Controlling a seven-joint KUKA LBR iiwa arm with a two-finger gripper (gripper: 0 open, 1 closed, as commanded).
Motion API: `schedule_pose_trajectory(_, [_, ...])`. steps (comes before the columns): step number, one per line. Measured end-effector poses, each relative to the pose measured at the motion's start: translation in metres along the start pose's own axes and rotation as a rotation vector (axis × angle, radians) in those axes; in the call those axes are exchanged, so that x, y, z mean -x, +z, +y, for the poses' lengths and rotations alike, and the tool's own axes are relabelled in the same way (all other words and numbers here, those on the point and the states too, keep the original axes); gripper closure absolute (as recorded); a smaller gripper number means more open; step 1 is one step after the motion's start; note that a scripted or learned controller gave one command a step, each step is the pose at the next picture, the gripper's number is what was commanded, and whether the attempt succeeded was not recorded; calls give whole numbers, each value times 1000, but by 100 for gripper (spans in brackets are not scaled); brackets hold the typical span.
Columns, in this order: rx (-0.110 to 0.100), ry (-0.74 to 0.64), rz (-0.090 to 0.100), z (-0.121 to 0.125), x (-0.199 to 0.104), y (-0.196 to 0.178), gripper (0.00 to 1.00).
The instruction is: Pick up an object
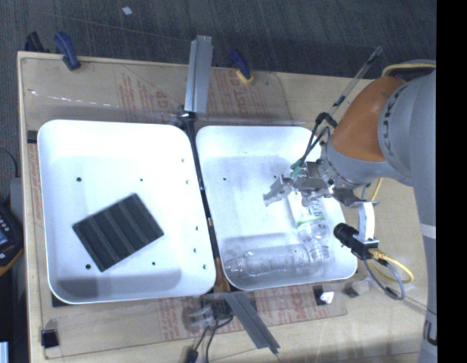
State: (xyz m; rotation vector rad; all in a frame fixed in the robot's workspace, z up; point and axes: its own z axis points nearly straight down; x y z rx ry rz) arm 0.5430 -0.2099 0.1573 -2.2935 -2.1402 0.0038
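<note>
At the far left of the counter [37,82] part of a handheld device with a lit screen [2,237] shows beside the left bin [60,138]. That bin holds one flat dark ribbed pad [118,231], lying at a slant toward the near left corner, apart from all four walls; the rest of the bin floor around it is bare white. Two blue clamps [67,51] [240,65] grip the far edge of the counter, and a grey metal bar [198,72] stands at the far end of the seam where the two bins meet. The right bin [218,146] has open floor along its left and far sides. A clear plastic bottle [271,262] lies on its side along the near wall, close to it. A second clear bottle [309,219] with a printed label lies just beside it toward the right wall, under the arm. The gripper [282,187] sits low over the middle of the right bin, at the upper end of the labelled bottle; whether it is wide or narrow cannot be told, nor whether anything is in it. The grey arm with its orange band [362,123] crosses the bin's right wall, and cables [385,267] trail by the near right corner.
</note>
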Motion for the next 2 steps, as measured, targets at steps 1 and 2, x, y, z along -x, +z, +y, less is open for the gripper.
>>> schedule_pose_trajectory(1, [0, 0, 0, 0, 0, 0, 0])
schedule_pose_trajectory(2, [0, 0, 0, 0, 0, 0, 0])
